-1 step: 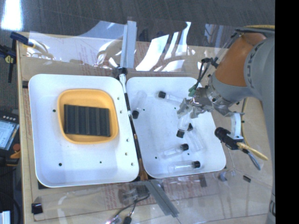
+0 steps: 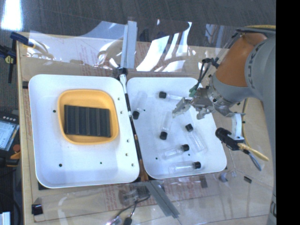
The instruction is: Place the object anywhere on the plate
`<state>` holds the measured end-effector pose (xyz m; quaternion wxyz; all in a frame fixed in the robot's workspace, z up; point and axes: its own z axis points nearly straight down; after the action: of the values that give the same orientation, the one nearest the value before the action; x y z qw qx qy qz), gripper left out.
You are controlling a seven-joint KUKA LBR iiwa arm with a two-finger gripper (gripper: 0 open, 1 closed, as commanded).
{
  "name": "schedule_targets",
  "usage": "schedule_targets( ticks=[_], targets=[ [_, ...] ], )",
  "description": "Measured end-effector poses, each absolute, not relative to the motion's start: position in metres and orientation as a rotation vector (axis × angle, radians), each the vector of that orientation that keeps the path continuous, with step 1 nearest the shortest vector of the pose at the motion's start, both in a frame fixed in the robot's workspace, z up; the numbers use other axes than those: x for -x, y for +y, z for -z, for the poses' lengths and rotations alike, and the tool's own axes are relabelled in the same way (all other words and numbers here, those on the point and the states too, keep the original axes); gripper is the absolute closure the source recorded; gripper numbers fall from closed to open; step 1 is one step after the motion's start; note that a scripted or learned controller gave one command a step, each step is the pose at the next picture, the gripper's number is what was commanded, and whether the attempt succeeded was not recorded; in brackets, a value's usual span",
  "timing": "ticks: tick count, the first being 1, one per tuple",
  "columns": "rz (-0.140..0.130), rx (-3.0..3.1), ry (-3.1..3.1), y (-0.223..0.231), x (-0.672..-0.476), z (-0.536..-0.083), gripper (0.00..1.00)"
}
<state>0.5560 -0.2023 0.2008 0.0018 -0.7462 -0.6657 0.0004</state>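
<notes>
Fingers [image 2: 191, 108] stood spread apart with nothing between them, hovering over the right bin [image 2: 149, 168] near its upper right corner. Just below them a clear vial with a black cap [image 2: 189, 127] lay on the bin floor, apart from their tips. More capped vials [image 2: 177, 150] lay scattered farther below and to their left. Well to the left, in the left bin [image 2: 42, 168], sat the yellow plate [image 2: 86, 98] with a dark ribbed insert [image 2: 87, 120].
</notes>
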Motion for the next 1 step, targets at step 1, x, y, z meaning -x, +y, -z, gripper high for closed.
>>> schedule_targets(
  ticks=[1],
  targets=[
    [-0.003, 1.867, -2.521, -0.1386, -0.5456, -0.2132, 0.00]
  ],
)
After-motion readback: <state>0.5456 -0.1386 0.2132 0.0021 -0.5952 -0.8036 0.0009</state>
